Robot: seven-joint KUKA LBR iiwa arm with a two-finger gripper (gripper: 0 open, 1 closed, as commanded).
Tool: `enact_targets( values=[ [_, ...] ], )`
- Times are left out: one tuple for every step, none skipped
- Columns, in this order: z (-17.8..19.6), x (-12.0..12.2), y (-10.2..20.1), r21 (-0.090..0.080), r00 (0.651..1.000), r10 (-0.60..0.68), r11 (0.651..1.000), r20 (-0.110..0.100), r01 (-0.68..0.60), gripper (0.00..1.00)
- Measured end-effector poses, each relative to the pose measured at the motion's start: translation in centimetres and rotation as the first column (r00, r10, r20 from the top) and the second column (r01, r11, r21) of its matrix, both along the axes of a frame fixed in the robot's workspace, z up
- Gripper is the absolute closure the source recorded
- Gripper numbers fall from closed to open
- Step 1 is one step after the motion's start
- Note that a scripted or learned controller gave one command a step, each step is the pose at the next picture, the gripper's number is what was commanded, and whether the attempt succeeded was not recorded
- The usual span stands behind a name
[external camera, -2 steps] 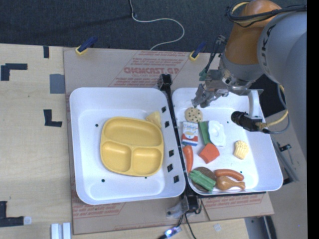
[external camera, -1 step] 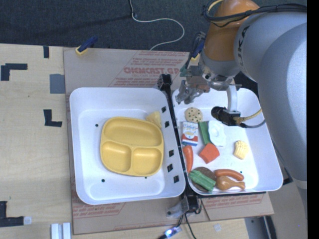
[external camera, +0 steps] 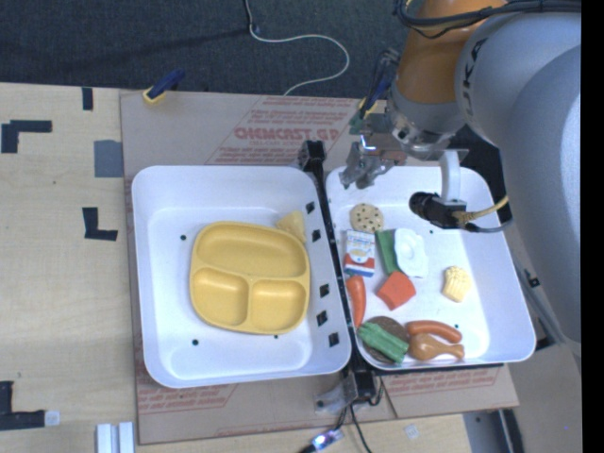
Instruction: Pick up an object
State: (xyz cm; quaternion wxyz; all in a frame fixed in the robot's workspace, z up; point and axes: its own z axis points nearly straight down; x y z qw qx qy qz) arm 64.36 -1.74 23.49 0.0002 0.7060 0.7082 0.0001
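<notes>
The small toy foods lie clustered in the right-hand shallow white plastic bin (external camera: 500, 333), none of them lifted. At the back of the cluster sits a round brown speckled cookie (external camera: 366, 218). Just in front of it is a small white and red printed packet (external camera: 360, 253), with a flat green strip (external camera: 386, 250) and a smooth white rounded piece (external camera: 410, 249) beside it. An orange-red wedge-shaped block (external camera: 396, 290) touches the strip's near end, and a pale yellow knobbly corn piece (external camera: 457, 283) lies apart to the right. A slim glossy red chilli (external camera: 356, 299) lies along the bin's left wall. At the front are a dark brown disc with a green leafy piece (external camera: 382, 338) on it, a red-orange sausage (external camera: 432, 329) and a tan drumstick (external camera: 436, 349).

The metal gripper (external camera: 363, 170) hangs over the bin's back left corner, above the cookie; it is too small and dark to tell how wide it stands, and nothing is seen in it.

The left-hand white bin (external camera: 156, 215) holds a yellow plastic tray with three compartments (external camera: 250, 276) and a pale yellow wedge (external camera: 293, 223) touching the tray's far corner. Both bins rest on brown cardboard (external camera: 264, 130) on the light wooden worktop (external camera: 57, 281).
</notes>
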Motion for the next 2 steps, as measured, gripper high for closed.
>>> enact_targets(
  values=[
    [-1.7,-0.7,0.7,-0.001,1.000,-0.002,1.000,-0.004,0.002,1.00],
    [-1.6,-0.3,-0.7,-0.002,1.000,-0.003,1.000,-0.002,0.003,1.00]
  ],
)
